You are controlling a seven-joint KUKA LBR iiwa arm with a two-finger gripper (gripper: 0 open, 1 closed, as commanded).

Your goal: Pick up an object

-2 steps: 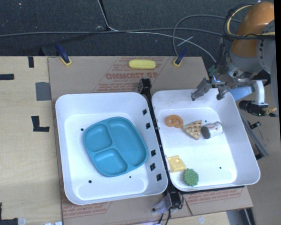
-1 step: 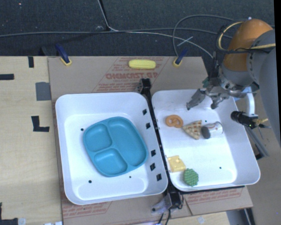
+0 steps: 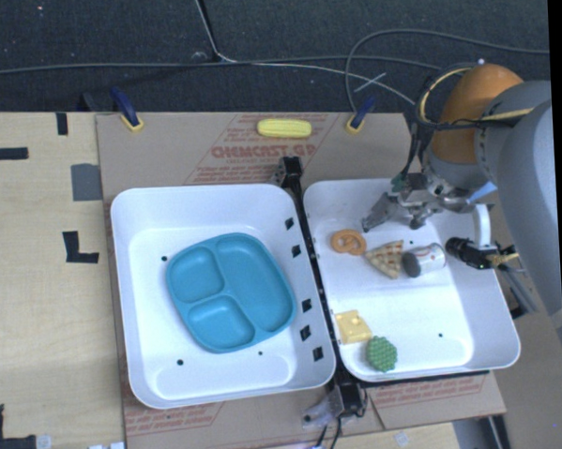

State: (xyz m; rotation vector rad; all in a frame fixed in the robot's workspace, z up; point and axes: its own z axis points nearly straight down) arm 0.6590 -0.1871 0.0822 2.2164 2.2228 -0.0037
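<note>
Two white bins sit side by side on a cardboard sheet clamped to the tabletop (image 3: pixel 41 306), likely so nothing slides when the arm pushes on them

Left bin (image 3: pixel 148 367) has one item: a blue divided plate (image 3: pixel 230 292), lying flat, roughly centred

Right bin (image 3: pixel 475 345) carries the pickable stuff, loosely scattered, which reads as deliberate clutter for grasp trials:
- small brown pretzel-like ring (image 3: pixel 348 242) near the inner wall
- tan waffle-patterned wedge (image 3: pixel 387 257) just beside it
- short grey cylinder with a dark end (image 3: pixel 421 259), touching or nearly touching the wedge
- yellow block (image 3: pixel 352 326) lower down by the inner wall
- green knobbly piece (image 3: pixel 382 353) just below the block, near the front wall

A yellow banana-shaped toy (image 3: pixel 283 129) lies on the cardboard behind the bins, outside the work area

Tool (image 3: pixel 400 210): arm comes in from the right, tool is over the back of the right bin, up-right of the ring and above the wedge. Fingers look spread apart, one prong reaching toward the ring side. Nothing between them, and I can't confirm contact with any object

No target committed yet by my read. Nearest candidates are the ring, the wedge and the cylinder; wedge and cylinder sit tight together, so closing there risks catching both or knocking one away
</note>
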